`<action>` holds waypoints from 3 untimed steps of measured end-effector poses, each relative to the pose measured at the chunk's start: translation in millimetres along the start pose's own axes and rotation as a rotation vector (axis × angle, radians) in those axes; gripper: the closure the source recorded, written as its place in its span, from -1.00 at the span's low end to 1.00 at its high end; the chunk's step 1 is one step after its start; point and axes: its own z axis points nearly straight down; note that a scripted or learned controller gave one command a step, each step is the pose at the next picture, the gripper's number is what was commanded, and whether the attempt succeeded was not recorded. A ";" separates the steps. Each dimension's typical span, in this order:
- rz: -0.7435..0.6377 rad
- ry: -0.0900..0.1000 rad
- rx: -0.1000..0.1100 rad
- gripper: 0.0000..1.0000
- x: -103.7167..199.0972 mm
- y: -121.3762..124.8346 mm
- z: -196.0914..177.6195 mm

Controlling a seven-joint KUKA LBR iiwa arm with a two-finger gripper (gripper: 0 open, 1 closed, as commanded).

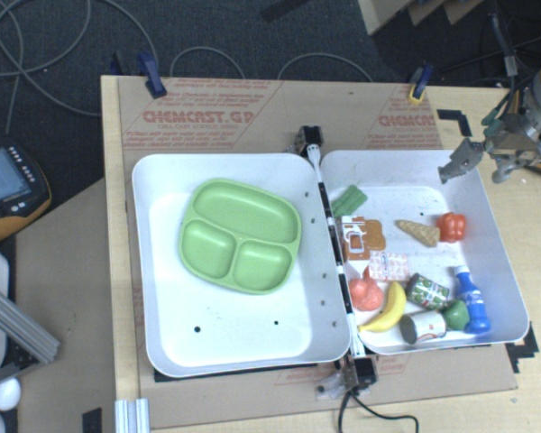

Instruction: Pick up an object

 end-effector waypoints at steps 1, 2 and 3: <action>0.001 0.000 0.002 -1.00 -40.8 20.1 83.6; -0.003 0.003 -0.005 -1.00 -41.6 4.8 172.9; -0.002 -0.001 -0.005 1.00 -43.3 4.0 163.9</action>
